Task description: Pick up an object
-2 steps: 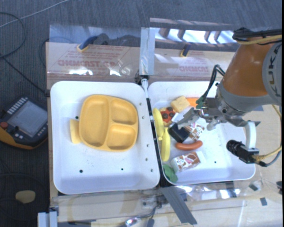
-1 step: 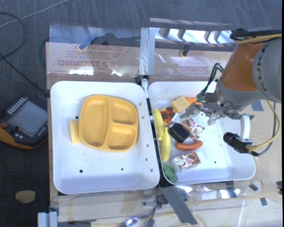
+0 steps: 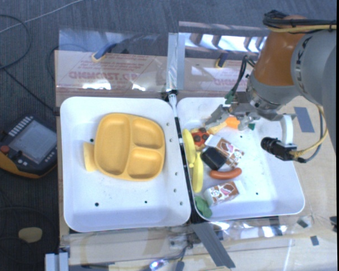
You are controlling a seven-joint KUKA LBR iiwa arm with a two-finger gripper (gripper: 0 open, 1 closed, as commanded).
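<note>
The orange piece point(image 3: 231, 122), small and carrot-like, lies in the upper middle of the right bin point(image 3: 282, 199), and it looks to be the likeliest target since it sits directly at the gripper point(image 3: 233, 117). The gripper hangs low over that spot, its grey fingers point(image 3: 217, 114) splayed to either side, one reaching down-left toward the bin's centre; whether they are closing on the orange piece or merely standing around it cannot be told from this slant, so no hold can be claimed. The orange piece's long axis seems to run roughly left to right, though it is partly hidden by the gripper.

Just below and to the left lies the rest of the clutter. A yellow banana point(image 3: 188, 144), smooth and curved, runs lengthwise along the bin's left wall. Beside it sits a dark, bumpy red-and-black item point(image 3: 200, 135), a matte black block point(image 3: 212, 158), a glossy printed packet point(image 3: 230, 150), a reddish sausage shape point(image 3: 225, 173) and a second packet point(image 3: 223, 192) near a green piece point(image 3: 203, 206). These crowd close together, several touching.

The left bin point(image 3: 79, 196) holds a yellow divided tray point(image 3: 129, 145) of smooth plastic, well apart from the gripper.
</note>
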